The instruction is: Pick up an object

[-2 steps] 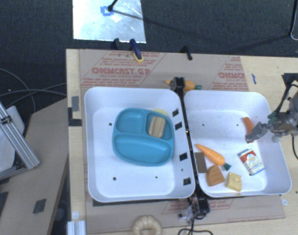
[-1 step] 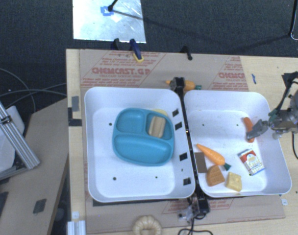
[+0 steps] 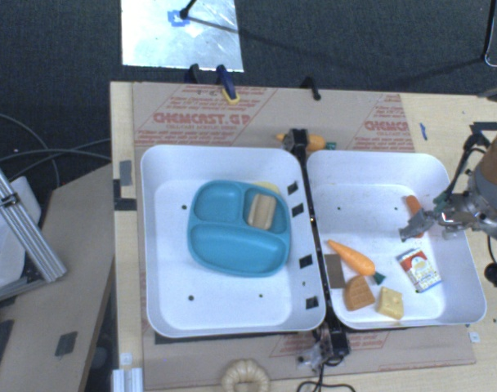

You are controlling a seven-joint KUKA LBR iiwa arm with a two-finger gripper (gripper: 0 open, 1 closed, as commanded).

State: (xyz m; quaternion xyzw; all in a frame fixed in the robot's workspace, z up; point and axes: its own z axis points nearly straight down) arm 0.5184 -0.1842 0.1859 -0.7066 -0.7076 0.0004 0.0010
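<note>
Orange carrot (image 3: pixel 351 258) lay at my tool's (image 3: pixel 418 224) eight o'clock, long axis ten-to-four, small carton (image 3: pixel 418 269) nearer at six; tool's opening I couldn't tell.

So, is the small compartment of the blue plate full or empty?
Not empty. The blue plate in the left bin has a tan, bread-like item lying in its upper right compartment; the other compartments look bare.
</note>
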